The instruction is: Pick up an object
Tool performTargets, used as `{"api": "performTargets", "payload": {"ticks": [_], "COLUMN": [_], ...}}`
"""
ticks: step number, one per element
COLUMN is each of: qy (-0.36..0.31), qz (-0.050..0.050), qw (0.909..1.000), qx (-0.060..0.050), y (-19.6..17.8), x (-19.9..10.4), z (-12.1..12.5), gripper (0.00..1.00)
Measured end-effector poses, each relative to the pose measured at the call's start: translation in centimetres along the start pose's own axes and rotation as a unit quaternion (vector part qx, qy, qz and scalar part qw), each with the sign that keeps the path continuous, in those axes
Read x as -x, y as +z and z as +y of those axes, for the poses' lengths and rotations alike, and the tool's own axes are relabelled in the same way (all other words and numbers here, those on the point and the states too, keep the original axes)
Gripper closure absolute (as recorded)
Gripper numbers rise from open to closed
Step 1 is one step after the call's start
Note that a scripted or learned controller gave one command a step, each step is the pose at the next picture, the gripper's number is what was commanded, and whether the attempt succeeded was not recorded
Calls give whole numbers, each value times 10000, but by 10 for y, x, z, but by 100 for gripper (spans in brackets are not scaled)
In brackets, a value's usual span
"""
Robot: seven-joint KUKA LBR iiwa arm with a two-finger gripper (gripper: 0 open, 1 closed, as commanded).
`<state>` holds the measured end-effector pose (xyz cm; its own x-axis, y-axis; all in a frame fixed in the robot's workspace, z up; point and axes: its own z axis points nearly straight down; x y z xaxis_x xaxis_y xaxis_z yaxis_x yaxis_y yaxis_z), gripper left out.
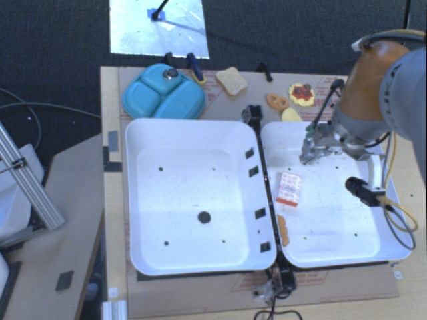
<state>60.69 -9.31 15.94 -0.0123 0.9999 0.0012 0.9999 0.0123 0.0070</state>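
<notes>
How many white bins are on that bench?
2. The left bin sits below the blue divided plate. The right bin sits beside it, with the gripper over its upper part and a small red-and-white packet lying inside.

glossy white plastic bins (193, 129), matt cardboard bench (113, 179)

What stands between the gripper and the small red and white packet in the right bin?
Nothing visible. The gripper hangs over the right bin, up and right of the packet, with bare white floor between them. The orange piece lies beyond the packet.
</notes>
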Motion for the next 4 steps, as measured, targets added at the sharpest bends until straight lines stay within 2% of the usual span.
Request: {"api": "performTargets", "payload": {"ticks": [1,2,3,4], "qy": [64,0,76,15], "qz": [4,-3,-8,7], "qw": [10000,10000,10000,10000], "qx": [-54,-21,-27,-38], "y": [-27,-26,-25,-25], "x": [-14,-112,-47,-118], "z": [-98,-81,-87,-110], "gripper": [100,100,100,100]}}
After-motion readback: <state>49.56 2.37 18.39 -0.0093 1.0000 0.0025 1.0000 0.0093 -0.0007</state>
